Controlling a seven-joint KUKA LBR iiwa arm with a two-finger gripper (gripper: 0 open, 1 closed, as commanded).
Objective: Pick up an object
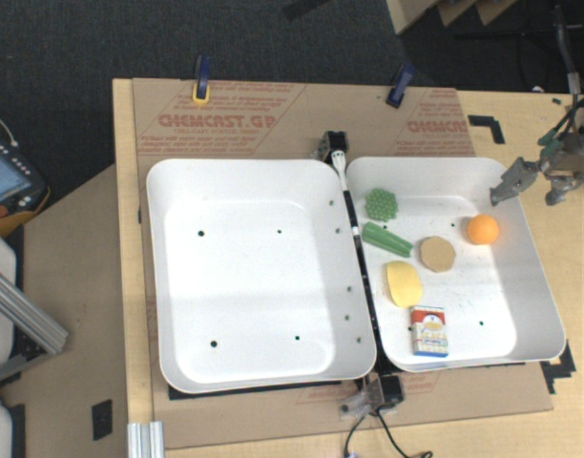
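While the claw hangs over the right bin's far right rim with its fingers spread wide and nothing between them, the orange ball lies just below it, near that edge. Left of the ball sit a tan disc, a yellow piece, a green stick and a green knobbly lump; a small carton rests near the front rim. The left bin offers open floor on the desk

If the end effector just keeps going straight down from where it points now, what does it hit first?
Probably the right bin's far right rim or the bare floor just inside it. The end effector hangs above that corner. The orange ball lies nearer the camera and left, likely off the line, though depth is unclear.
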